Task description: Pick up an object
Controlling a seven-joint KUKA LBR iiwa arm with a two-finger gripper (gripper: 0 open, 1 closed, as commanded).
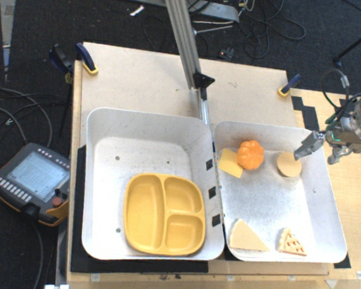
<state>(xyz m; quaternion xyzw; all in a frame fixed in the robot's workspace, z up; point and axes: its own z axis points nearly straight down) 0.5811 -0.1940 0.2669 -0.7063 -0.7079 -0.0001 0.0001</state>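
The gripper (pixel 322 148) has its two fingers spread apart with nothing between them. It hangs over the right bin (pixel 270 200), near the far right corner. Just beside it lies a small round tan disc (pixel 288 165). The disc looks light, flat and stiff. I think grabbing it across its edges would work best.

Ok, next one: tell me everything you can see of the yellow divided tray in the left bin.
The yellow tray is a rounded-corner plate that looks like smooth plastic, split by raised ridges into three compartments: one long one on its left, two smaller ones on its right. It lies flat and upright on the floor of the left bin, toward the near right corner, turned slightly askew. Nothing is visible in its compartments. The gripper is far off, over the right bin.
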